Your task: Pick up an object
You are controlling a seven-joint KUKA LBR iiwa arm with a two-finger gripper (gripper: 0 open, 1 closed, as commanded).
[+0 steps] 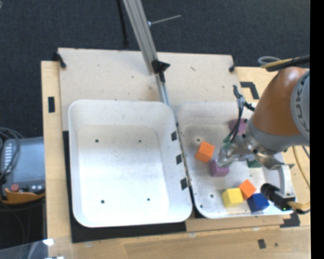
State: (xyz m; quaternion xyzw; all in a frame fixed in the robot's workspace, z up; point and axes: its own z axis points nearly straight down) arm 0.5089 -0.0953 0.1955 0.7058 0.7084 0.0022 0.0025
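Observation:
My gripper (pixel 224 158) is low in the right bin (pixel 205 117), directly over a purple block (pixel 219 170) and touching or nearly touching its top. An orange cube (pixel 204 151) lies just left of the gripper. Near the bin's front edge a yellow block (pixel 233 196), a small orange block (pixel 248 188) and a blue block (pixel 257 202) sit close together. Another purple piece (pixel 238 127) shows behind the wrist, partly hidden by the arm.
The left bin (pixel 124 161) stands beside the right one, and their rims meet at the middle. A slanted metal post (pixel 143 31) rises from the back of the bench. The arm's bulk covers the right bin's right side.

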